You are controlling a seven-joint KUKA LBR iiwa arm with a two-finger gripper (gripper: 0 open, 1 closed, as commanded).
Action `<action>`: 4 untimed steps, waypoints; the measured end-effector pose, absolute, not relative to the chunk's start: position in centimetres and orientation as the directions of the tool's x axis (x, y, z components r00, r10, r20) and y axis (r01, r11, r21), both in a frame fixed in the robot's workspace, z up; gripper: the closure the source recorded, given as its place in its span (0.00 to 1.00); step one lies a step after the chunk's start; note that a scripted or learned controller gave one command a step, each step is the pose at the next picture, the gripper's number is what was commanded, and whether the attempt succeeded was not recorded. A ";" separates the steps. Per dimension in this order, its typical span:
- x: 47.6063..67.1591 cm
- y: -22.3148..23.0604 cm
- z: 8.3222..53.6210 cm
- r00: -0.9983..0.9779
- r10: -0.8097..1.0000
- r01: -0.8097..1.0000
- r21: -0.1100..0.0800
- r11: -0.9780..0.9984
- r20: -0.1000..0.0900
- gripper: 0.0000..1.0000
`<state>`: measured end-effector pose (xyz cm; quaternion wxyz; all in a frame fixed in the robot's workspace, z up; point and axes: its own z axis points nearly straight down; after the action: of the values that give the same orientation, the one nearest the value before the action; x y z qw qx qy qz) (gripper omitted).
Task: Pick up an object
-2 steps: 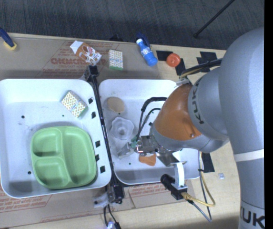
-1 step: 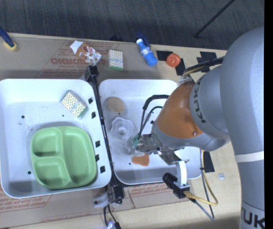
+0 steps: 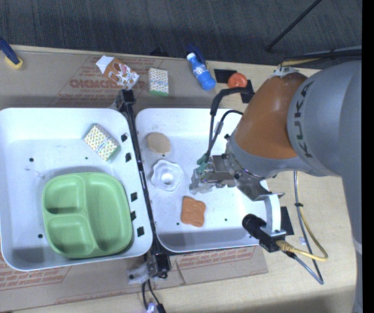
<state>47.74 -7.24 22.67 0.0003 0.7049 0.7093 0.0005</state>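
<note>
In the right bin (image 3: pixel 173 119) lie a tan oval piece (image 3: pixel 158 143), a white crumpled cup-like object (image 3: pixel 166 175) and an orange toast-like piece (image 3: pixel 193 211). My gripper (image 3: pixel 200 178) hangs low over the bin's middle, just right of the white object and above the orange piece. I see nothing between its fingers. The left bin (image 3: pixel 17 142) holds a green divided tray (image 3: pixel 85 214) and a small patterned box (image 3: pixel 101 141).
Beyond the bins on the cardboard lie a blue bottle (image 3: pixel 201 72), an orange ball (image 3: pixel 237 80), a small green-white packet (image 3: pixel 158 81) and a snack wrapper (image 3: pixel 118 72). A blue-yellow clamp (image 3: pixel 8 52) sits at the far left. Cables trail at the right.
</note>
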 end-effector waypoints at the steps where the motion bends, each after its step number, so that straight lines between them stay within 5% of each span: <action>1: 52.4 -13.4 19.5 -0.003 1.000 1.000 -0.003 0.003 0.000 1.00; 2: 52.5 -13.4 19.6 -0.004 1.000 1.000 -0.002 0.004 0.001 0.00; 3: 60.0 -17.9 28.0 -0.006 1.000 1.000 0.002 0.006 -0.001 0.00; 4: 59.3 -9.7 12.7 -0.007 1.000 1.000 -0.007 0.007 0.003 0.00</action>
<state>59.27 -9.72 12.69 -0.0035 0.7047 0.7095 -0.0016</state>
